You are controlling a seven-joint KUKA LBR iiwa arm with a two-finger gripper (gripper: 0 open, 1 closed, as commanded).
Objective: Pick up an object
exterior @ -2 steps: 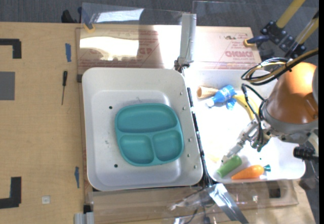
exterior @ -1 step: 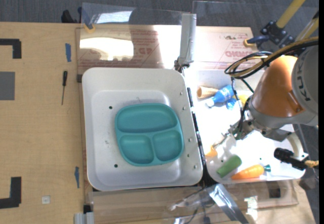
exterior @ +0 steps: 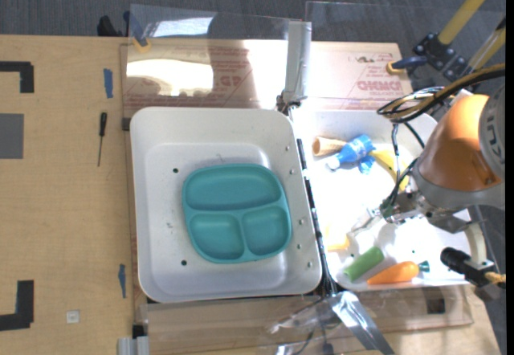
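Hovering gripper (exterior: 384,215) above green object (exterior: 364,263), untouched.

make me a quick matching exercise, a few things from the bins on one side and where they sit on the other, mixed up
Things:
1. teal divided plastic tray
2. orange toy carrot
3. blue plastic toy
4. green cylinder

Places:
A. right bin, far end, beside a tan cone
B. middle of the left bin
C. right bin, near edge, just left of the carrot
D. right bin, near edge, closest to the arm's side

Pairs: 1-B, 2-D, 3-A, 4-C
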